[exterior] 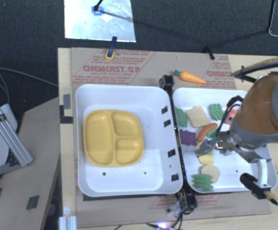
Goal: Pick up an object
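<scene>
Nearest the camera, in the right bin [234, 178], a green pea pod [202, 180] lies against a pale round slice [210, 172], with a small yellow piece [206, 158] just behind them. The tool [206, 147] sits low over this patch, close above the yellow piece and beside the purple grapes [188, 137]. Its tips are dark and partly masked by the wrist, so I cannot tell whether it is wide, narrow or closed on anything; nothing is plainly seen between the tips. By my reading the task is at the reach-and-grasp step: no object is lifted, and the closing and the lift remain.

Further back in the same bin lie an orange sausage [206, 130], a beige toast slice [197, 116], a green leaf piece [181, 116] and a ridged green vegetable [216, 111]. The toys are crowded, so a neighbour may be nudged or caught along with the target.

The left bin [124, 181] carries a yellow divided plate [113, 137]. Beyond the bins a toy carrot [189, 76] rests on the desk [143, 66], well apart from the tool.
</scene>
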Robot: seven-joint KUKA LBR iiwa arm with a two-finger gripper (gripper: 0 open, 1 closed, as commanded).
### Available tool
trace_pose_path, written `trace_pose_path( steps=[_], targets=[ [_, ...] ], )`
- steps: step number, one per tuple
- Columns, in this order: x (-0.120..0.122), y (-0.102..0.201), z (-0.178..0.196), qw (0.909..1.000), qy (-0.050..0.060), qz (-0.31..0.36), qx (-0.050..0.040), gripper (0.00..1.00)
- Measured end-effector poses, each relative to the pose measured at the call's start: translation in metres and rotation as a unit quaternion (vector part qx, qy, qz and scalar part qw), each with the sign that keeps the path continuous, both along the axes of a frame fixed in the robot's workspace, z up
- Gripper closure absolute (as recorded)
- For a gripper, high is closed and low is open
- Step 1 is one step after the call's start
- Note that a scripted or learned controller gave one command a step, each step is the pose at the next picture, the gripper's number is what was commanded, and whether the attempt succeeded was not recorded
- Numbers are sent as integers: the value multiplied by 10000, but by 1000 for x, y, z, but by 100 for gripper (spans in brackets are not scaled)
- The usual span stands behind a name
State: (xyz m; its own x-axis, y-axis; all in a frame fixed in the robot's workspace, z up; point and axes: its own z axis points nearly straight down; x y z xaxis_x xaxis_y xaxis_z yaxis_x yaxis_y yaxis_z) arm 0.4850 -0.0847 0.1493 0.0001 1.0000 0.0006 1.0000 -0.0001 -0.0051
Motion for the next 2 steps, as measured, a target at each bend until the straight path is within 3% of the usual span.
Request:
trace_pose_path(
  steps=[1,2],
  targets=[
    [1,-18,-68,10000,-13,-9,-2,0],
    [32,22,41,9999,-95,47,0,0]
  ],
)
